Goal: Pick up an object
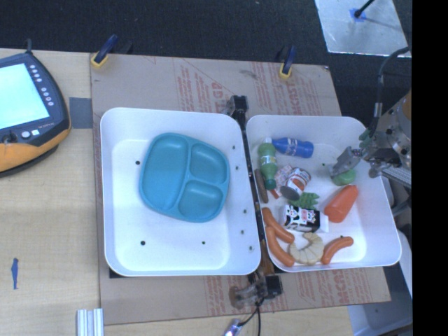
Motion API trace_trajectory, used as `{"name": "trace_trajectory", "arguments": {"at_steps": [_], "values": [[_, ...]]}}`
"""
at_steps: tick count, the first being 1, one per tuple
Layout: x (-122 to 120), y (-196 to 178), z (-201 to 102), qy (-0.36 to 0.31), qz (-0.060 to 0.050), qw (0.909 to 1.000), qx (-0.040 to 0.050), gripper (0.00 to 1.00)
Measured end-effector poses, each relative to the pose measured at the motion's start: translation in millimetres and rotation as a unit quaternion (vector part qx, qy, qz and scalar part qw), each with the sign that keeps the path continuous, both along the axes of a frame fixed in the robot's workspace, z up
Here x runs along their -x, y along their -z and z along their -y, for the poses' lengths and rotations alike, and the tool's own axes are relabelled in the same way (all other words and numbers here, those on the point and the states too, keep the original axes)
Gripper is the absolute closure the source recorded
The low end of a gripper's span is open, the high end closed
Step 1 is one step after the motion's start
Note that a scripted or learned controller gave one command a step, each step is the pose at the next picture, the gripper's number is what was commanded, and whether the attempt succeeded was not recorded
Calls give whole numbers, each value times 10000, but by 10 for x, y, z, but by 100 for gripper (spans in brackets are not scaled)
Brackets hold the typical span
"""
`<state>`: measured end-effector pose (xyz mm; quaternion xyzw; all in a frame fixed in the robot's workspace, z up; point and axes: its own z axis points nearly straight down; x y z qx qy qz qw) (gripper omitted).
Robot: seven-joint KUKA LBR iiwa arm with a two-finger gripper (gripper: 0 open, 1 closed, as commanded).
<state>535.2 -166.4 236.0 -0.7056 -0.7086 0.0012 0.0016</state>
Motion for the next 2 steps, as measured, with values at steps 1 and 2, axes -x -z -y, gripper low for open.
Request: {"name": "trace_trajectory", "arguments": {"at_steps": [1,2], "values": [[-363,1187,132,-9,-10,10000,5,0],[-1076,1445,-181,-5,-7,10000,0,0]]}}
